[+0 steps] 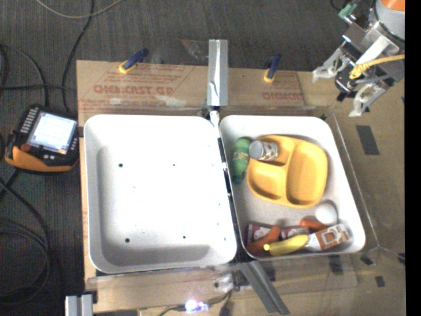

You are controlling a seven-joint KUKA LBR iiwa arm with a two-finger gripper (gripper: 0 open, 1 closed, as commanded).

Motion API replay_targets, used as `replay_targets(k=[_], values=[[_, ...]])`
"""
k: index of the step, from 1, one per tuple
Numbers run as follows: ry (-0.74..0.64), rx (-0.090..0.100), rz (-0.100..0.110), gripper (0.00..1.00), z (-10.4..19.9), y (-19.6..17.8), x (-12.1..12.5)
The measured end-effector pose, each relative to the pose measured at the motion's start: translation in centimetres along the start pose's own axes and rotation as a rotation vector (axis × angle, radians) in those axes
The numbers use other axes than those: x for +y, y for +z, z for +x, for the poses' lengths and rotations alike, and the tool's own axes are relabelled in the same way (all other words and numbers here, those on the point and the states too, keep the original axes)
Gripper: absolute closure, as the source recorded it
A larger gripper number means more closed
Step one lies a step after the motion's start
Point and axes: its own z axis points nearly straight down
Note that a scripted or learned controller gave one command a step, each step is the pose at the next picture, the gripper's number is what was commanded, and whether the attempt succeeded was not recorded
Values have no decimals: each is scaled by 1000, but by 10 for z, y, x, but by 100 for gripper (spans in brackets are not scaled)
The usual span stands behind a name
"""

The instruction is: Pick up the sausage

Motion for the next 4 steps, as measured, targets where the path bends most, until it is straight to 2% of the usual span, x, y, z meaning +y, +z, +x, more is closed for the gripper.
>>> replay_targets(k=[1,2,3,4], values=[[81,1,4,0,58,143,-27],[78,-3,7,100,58,135,-28],[468,0,5,100,38,169,-117],[472,-1,5,100,57,233,-146]])
